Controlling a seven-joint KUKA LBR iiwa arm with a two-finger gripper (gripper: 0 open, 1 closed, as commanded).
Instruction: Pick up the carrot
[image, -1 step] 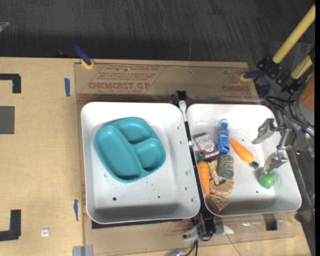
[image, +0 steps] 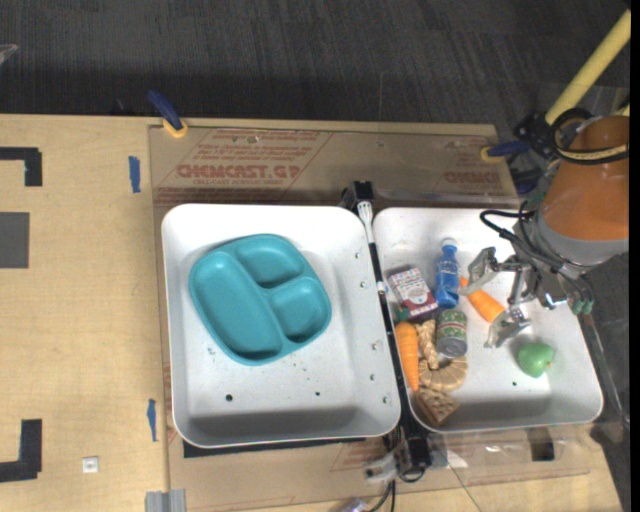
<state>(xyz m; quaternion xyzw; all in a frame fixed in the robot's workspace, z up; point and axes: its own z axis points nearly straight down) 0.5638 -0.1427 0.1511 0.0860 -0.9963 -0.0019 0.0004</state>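
Note:
The carrot (image: 407, 356) is a long orange piece lying along the left wall of the right bin (image: 570, 400), next to a can and some biscuits. My gripper (image: 496, 298) hangs over the middle of the right bin, well to the right of the carrot and apart from it. It stands open, with one fingertip (image: 482, 264) towards the back and the other towards the front. A small orange wedge (image: 486, 304) lies on the bin floor in the gap between them. I cannot tell whether the fingers touch the wedge.
The right bin also holds a blue bottle (image: 447, 272), a small red box (image: 411, 288), a can (image: 452, 331), biscuits (image: 441, 378) and a green fruit (image: 535, 358). A teal divided plate (image: 262, 297) lies in the left bin (image: 200, 400).

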